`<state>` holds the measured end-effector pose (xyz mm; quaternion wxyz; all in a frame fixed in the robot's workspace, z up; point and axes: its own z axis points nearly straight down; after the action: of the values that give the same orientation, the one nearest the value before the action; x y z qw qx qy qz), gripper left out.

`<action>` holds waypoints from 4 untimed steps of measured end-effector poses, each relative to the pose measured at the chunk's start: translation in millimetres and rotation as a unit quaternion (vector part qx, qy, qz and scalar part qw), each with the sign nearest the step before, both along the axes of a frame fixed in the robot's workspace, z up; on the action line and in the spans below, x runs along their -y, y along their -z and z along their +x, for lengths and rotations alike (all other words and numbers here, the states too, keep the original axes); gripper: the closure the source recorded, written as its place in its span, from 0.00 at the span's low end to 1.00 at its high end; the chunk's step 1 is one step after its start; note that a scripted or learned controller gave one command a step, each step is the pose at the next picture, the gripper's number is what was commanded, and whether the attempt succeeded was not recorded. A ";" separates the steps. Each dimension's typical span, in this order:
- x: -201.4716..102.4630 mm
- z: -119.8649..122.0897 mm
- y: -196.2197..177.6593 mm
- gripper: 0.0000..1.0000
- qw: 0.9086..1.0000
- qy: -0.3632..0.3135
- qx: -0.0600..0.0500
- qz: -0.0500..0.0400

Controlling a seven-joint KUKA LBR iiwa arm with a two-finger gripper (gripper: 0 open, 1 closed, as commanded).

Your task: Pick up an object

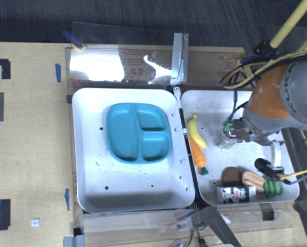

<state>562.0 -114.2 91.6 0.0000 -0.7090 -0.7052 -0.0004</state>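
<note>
My gripper (229, 136) hangs over the middle of the right bin (215, 104), with bare white floor under it. A yellow banana (196, 131) lies to its left along the bin's left wall, and an orange carrot (199, 155) continues below the banana. Toward the front lie a brown brush head (231, 176) with a pale wooden handle (253, 179), a green piece (272, 188) and a white bottle with a dark label (237, 193) on its side. Nothing shows in the gripper's grasp.
The left bin (86, 153) holds a blue divided plate (139, 132). A clear plastic wall (122, 66) and a metal post (179, 58) stand behind the bins. Yellow cables (256, 66) loop above the arm's orange band (267, 94).
</note>
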 end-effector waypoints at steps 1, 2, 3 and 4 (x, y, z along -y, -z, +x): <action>0.4 0.0 -0.1 0.00 1.000 0.000 0.000 0.000; -27.6 10.9 -95.8 0.00 0.996 -0.092 0.003 -0.001; 7.8 44.5 -25.1 0.00 0.974 -0.225 -0.001 -0.001; 50.2 69.8 -84.7 0.00 0.944 -0.330 0.004 -0.003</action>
<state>631.8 -164.4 176.3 -0.0050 -0.4366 -0.8997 -0.0006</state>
